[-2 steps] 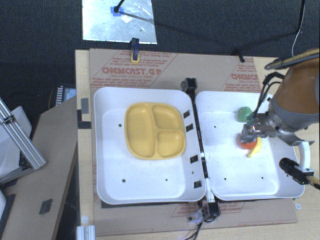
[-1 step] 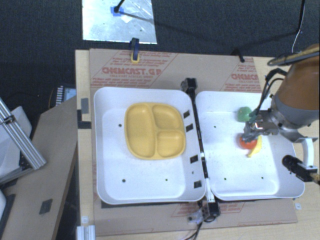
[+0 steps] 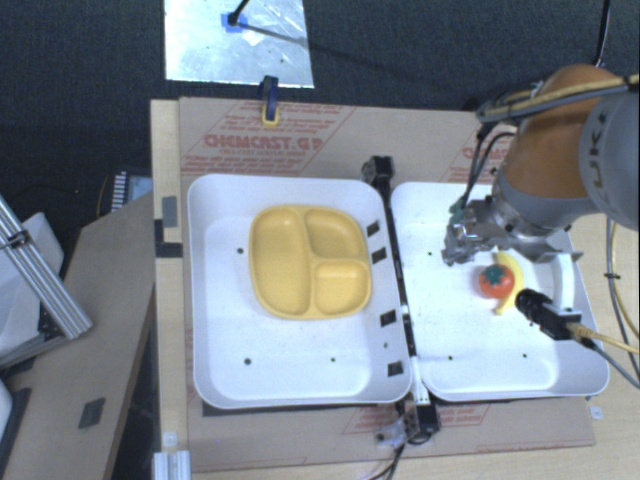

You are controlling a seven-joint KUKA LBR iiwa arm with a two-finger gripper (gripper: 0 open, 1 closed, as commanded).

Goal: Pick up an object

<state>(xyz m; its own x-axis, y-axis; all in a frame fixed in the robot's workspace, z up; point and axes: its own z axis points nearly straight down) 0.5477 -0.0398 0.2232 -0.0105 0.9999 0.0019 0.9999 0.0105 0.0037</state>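
Two shallow white bins sat side by side on the tabletop. The left bin held a yellow divided plate, lying flat near its middle, with three compartments facing up. The right bin held a small toy, an orange-red rounded body like a tomato or small fruit with a yellow piece beside or beneath it, lying toward the bin's right side.

The arm reached in from the right and hung over the far part of the right bin. Its gripper sat low, just to the left of the toy and a little farther back, near it but apparently not touching. Whether the gripper was wide or narrow could not be told from this slant; the metal parts blurred together, and nothing was seen held in it.

The toy looked light and probably hollow plastic or rubber, stiff enough to take a pinch without harm. Its rounded, smooth skin would likely be slippery, so a grasp off-centre could squirt it sideways across the bin floor. The best hold seemed to be across the widest part of the orange-red body, from above. The plate was the harder choice: wide, flat and thin-rimmed, offering only its edge or a divider ridge.
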